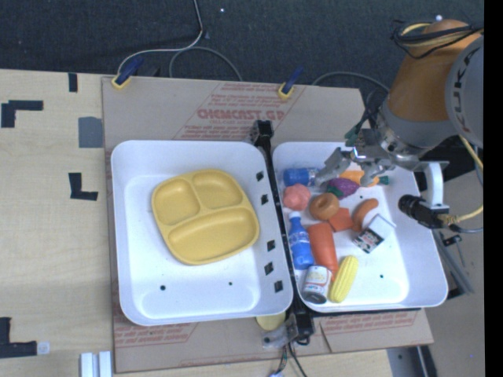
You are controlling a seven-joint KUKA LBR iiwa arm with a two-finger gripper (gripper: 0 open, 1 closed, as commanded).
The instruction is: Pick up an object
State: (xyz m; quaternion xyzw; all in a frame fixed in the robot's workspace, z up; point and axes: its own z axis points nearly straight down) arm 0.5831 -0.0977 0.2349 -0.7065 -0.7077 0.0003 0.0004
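Arm: the grey KUKA arm with orange band (428,69) is seen over the right shallow white bin (393,285).
Step advice: one outlying item, such as the yellow plastic corn cob (344,278), is judged easiest to isolate; a vertical descent is advised.
Gripper: the two-finger gripper (357,167) is seen spread apart, nothing between its fingers, above the purple toy (343,187).
Objects: toys are clustered in the right bin; a yellow compartment plate (206,215) lies in the left white bin (134,210).
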